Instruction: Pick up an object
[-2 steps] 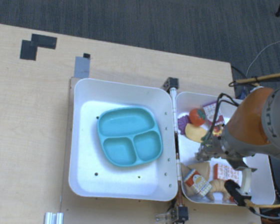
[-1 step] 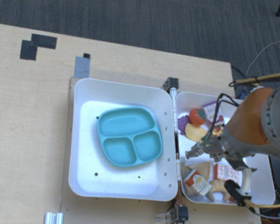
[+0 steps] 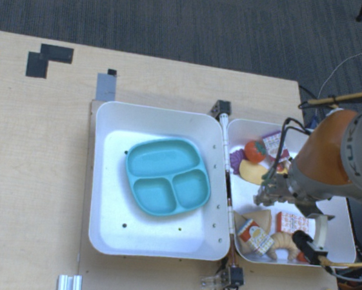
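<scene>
Several small objects lie in the right bin (image 3: 350, 248): an orange piece (image 3: 254, 150), a yellow piece (image 3: 252, 173), a purple piece (image 3: 237, 158), a red-and-white packet (image 3: 293, 223) and a tan, croissant-like item (image 3: 283, 241). The gripper (image 3: 271, 195) sits low over the bin's middle, just beside the yellow piece; its opening cannot be determined. The left bin (image 3: 103, 230) contains a turquoise three-compartment plate (image 3: 166, 175). Both bins rest on a light wooden bench (image 3: 26, 188).

Pale wooden surface (image 3: 28, 176) under even light, dark grey carpet floor (image 3: 182, 18) beyond its far edge, black tape patches (image 3: 48, 59) near that edge.
</scene>
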Motion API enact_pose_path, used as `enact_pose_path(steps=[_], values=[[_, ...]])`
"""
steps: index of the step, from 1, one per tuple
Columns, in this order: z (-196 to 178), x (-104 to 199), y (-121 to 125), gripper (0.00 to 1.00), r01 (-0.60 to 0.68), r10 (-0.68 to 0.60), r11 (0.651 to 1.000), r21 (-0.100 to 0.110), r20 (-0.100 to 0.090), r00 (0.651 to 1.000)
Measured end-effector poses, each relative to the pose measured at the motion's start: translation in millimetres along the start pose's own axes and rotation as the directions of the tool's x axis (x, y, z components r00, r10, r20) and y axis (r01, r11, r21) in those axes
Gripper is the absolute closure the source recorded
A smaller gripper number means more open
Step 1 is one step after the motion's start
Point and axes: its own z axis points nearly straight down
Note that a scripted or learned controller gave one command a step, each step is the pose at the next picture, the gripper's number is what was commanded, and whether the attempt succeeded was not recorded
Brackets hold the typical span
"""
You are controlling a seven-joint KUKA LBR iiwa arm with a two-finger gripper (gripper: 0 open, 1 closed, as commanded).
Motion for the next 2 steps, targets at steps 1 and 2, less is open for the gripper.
enact_pose_path(steps=[1, 2], values=[[0, 0, 0, 0.00, 0.000, 0.000, 1.000, 0.000, 0.000, 1.000], [-11, 1, 2, 1.00, 0.003, -0.003, 1.000, -0.003, -0.001, 1.000]])
